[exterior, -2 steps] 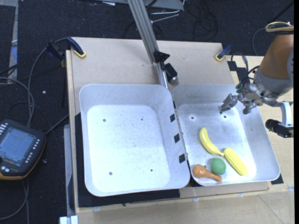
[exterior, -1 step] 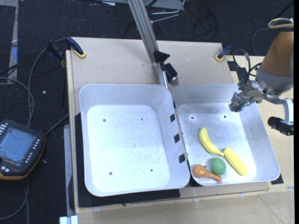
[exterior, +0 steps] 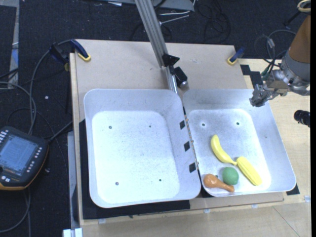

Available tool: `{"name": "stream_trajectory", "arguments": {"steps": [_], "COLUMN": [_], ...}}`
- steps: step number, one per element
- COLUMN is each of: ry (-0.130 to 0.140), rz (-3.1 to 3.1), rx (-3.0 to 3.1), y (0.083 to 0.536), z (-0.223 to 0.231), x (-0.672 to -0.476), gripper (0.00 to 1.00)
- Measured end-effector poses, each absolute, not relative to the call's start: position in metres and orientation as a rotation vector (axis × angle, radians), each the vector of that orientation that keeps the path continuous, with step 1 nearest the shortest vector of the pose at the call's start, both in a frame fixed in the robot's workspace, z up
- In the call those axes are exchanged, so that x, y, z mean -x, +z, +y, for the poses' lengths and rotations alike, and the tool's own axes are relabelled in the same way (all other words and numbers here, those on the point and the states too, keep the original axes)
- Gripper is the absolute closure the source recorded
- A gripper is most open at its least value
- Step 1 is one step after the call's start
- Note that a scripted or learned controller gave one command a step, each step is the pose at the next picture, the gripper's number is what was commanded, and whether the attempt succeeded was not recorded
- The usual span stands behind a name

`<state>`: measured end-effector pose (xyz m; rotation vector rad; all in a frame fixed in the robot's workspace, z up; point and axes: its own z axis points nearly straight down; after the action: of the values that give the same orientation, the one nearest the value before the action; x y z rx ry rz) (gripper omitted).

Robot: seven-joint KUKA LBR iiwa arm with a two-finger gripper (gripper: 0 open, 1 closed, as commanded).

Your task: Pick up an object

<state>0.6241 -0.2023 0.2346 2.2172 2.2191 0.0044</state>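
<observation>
Dark cabling is ringing the worktop [exterior: 123,68] while the pincer [exterior: 257,98], its state unreadable, is risking nudging the touching banana [exterior: 220,150], green ball [exterior: 229,176] and corn [exterior: 248,170] well below it.

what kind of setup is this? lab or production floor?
Most likely a robotics lab test bench. Two shallow white bins sit on a plywood bench top held by clamps, loose cables trail across dark carpet, and a grey teach pendant lies on the floor. The bin contents are toy food.
</observation>
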Motion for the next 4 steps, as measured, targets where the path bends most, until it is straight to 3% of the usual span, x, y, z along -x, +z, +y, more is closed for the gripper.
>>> {"name": "stream_trajectory", "arguments": {"steps": [1,4], "ry": [-0.001,0.001], "rz": [2.223,2.228], "rx": [-2.221,-2.217], "y": [0.211,0.199], "z": [-0.202,-0.037], "x": [-0.624,-0.638], "gripper": [1.0,1.0]}}
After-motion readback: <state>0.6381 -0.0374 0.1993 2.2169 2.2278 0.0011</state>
